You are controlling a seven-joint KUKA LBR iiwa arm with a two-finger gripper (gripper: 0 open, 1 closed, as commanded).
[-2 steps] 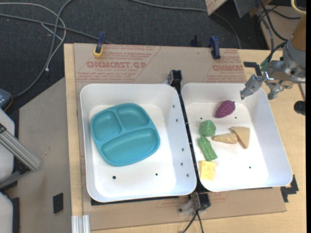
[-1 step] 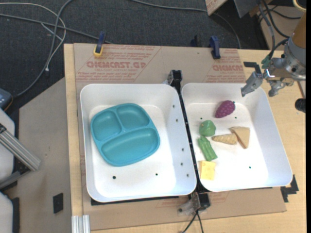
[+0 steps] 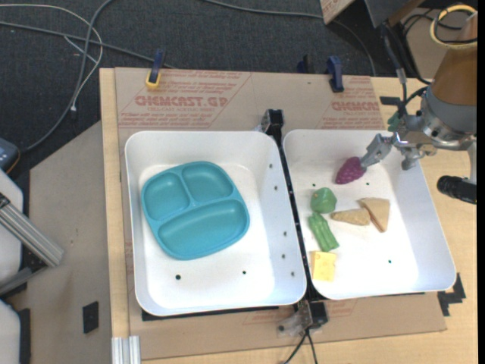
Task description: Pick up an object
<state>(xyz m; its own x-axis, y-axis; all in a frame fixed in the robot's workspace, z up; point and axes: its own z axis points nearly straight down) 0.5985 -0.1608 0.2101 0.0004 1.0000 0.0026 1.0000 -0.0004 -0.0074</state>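
My gripper (image 3: 377,152) hung over the right bin (image 3: 424,271), just right of the grapes (image 3: 349,171); I could not tell its opening, and it held nothing visible. The grapes lay slantwise, upper end nearest me
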